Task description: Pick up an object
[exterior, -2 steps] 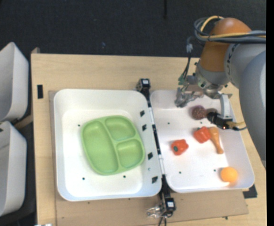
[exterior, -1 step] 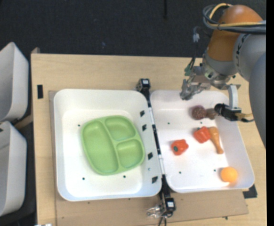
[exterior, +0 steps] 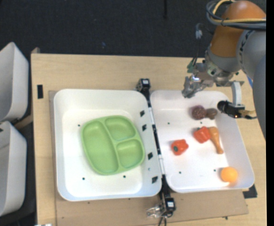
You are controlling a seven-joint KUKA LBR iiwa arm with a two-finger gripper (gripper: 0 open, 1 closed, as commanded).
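The right bin point(exterior: 174, 107) holds several small food toys: a dark maroon lump point(exterior: 198, 111) beside a brown piece point(exterior: 211, 112), a red-orange piece point(exterior: 202, 134) touching a tan drumstick shape point(exterior: 216, 139), a red pepper point(exterior: 179, 147), and an orange ball point(exterior: 229, 174) near the front right corner. My gripper point(exterior: 189, 89) hangs over the bin's far edge, up and left of the maroon lump, with nothing seen between its fingers.
A green divided plate point(exterior: 112, 144) lies in the left bin point(exterior: 66, 126). A black clip point(exterior: 143, 84) sits at the far end of the seam between the bins. White containers point(exterior: 5, 84) stand off the bench's left side.
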